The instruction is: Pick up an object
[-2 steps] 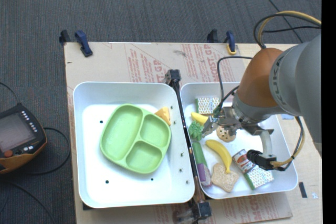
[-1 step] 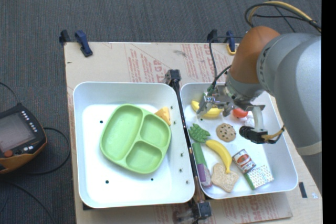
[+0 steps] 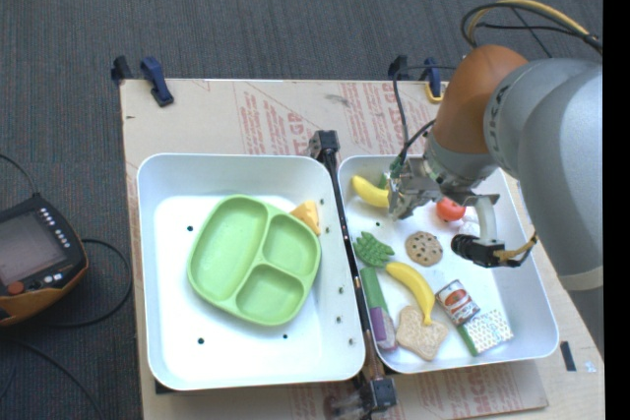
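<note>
From my seat I see the arm (image 3: 532,143) reaching in from the right over the right bin (image 3: 536,334), its orange band above the wrist. The gripper (image 3: 406,202) hangs low over the upper left part of that bin, just beside a small banana (image 3: 370,193) that lies near the bin's top left corner. I cannot tell how the gripper is set, and I see nothing held in it.

Close to the gripper on its right sits a red ball (image 3: 451,209). Below it lies a cookie (image 3: 424,248), and left of the cookie a green leafy piece (image 3: 373,249) touching the top of a long green and purple vegetable (image 3: 377,308) along the bin's left wall. A bigger banana (image 3: 412,287) curves down the middle, its tip touching a slice of toast (image 3: 422,334). Right of the banana stands a tilted can (image 3: 456,300), with a green and white box (image 3: 486,330) just beside it.

In the left bin (image 3: 167,349) rests a green plate (image 3: 255,259) with three compartments, and a yellow wedge (image 3: 307,213) touches its upper right rim
</note>
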You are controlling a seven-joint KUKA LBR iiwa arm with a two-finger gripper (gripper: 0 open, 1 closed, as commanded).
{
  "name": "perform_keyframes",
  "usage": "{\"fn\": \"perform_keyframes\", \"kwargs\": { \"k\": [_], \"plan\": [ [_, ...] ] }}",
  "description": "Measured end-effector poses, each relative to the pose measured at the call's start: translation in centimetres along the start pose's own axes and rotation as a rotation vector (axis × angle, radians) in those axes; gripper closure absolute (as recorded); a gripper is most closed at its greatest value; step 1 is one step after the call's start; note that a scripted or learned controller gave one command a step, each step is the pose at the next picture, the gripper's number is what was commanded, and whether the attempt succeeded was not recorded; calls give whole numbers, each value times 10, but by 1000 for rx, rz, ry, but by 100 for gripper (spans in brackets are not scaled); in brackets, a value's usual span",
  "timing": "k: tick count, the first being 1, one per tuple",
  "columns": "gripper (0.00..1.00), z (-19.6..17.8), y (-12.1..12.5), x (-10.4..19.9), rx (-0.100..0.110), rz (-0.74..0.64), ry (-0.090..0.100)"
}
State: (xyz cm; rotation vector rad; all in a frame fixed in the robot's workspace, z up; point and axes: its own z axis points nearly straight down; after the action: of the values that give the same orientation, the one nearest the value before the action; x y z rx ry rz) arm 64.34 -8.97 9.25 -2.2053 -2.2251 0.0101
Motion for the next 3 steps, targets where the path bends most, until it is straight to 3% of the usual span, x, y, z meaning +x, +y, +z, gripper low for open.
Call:
{"fn": "perform_keyframes", "kwargs": {
  "k": [1, 2, 3],
  "plan": [
    [0, 0, 0, 0, 0, -1, 0],
    [100, -7, 0, 1, 4, -5, 0],
    [0, -7, 0, 1, 4, -5, 0]
  ]
}}
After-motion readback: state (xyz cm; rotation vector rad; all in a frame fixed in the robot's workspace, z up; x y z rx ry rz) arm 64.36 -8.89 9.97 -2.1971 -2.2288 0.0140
